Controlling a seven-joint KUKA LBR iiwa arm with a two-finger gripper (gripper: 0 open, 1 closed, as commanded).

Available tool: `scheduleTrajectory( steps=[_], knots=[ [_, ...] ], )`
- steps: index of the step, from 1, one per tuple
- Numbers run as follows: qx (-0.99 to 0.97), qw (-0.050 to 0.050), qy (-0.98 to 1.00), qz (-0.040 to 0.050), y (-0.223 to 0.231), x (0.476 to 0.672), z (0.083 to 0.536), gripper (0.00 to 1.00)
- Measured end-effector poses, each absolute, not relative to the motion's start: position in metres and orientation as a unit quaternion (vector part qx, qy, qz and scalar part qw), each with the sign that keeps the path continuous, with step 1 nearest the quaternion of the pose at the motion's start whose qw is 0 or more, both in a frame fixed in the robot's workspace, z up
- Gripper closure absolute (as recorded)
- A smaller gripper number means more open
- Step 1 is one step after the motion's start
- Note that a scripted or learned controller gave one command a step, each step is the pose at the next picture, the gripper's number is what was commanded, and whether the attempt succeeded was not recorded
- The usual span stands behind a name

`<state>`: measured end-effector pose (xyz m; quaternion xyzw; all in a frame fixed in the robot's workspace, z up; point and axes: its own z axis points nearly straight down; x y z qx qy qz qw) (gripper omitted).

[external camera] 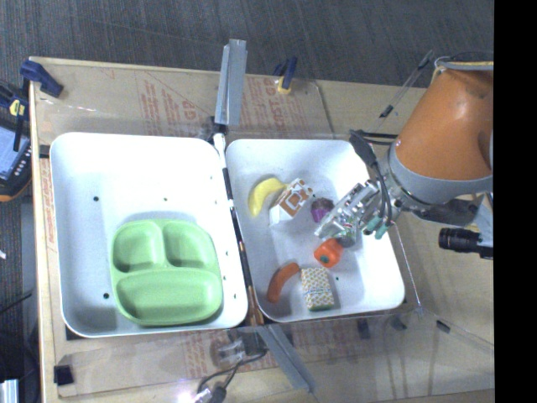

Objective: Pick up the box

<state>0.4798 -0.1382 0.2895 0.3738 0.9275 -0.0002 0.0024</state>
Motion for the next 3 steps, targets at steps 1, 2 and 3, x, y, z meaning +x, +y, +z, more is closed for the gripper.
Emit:
scheduleTrajectory(
  steps=[1, 2, 3],
  knots=[
    [0.477, 0.002, 0.879, 0.0001, -0.059, 0.499, 0.289, 1.0],
    [0.427, 0.0, 0.904, -0.0004, -0.167, 0.477, 0.243, 1.0],
    [0.384, 0.002, 0.924, 0.0001, -0.106, 0.478, 0.281, 1.0]
  ],
)
